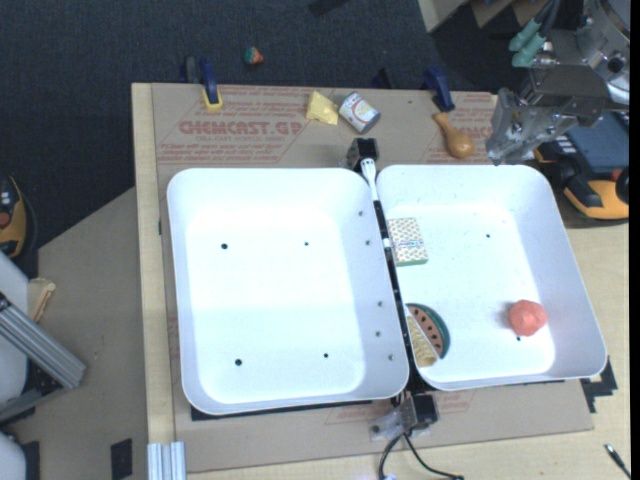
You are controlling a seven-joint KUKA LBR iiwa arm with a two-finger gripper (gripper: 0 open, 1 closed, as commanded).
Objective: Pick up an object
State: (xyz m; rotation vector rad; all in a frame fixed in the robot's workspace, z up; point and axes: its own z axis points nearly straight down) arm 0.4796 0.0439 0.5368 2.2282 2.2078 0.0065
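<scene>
Two bins side by side on desk (150, 268). Left bin (200, 208) beside right bin (560, 258), walls touching. In right bin: small box (408, 241) by left wall, ball (527, 317) near front right, round thing (426, 334) at front left corner. Behind bins on desk: wedge (321, 109), little box (358, 112) just beside it, pear-shaped thing (456, 136) further right. Gripper (508, 138) above desk, behind right bin's back edge.

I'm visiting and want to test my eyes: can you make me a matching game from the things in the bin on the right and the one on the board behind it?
Things:
1. red ball
2. patterned block
3. round slice
4. wooden pear-shaped piece

Places:
A. on the cardboard behind the right bin
B. near corner, by the divider
C. right side of the bin
D. against the divider, midway

Pairs: 1-C, 2-D, 3-B, 4-A
</scene>
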